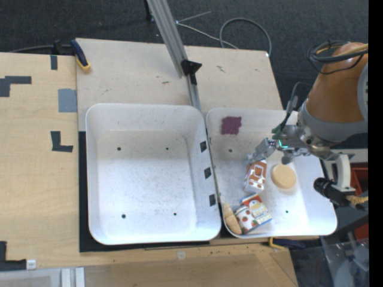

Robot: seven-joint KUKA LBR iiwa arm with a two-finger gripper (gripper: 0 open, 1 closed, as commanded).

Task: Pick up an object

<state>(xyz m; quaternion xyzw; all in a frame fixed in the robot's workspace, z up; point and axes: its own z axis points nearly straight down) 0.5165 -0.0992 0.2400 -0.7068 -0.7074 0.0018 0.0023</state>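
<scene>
Gripper [270, 148] low in right bin [317, 220], just above orange-white carton [255, 177]. Fingers' spread: cannot tell, too small. Nothing lifted; grasp, lift remain.

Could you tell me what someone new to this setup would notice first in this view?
The grey and orange arm at the right draws the eye, its gripper low over the right bin. That bin holds a cluster: a purple patch near its far wall, a small orange-and-white carton, a tan round piece, a colourful packet and a tan bread-like piece. The left bin lies beside it.
</scene>
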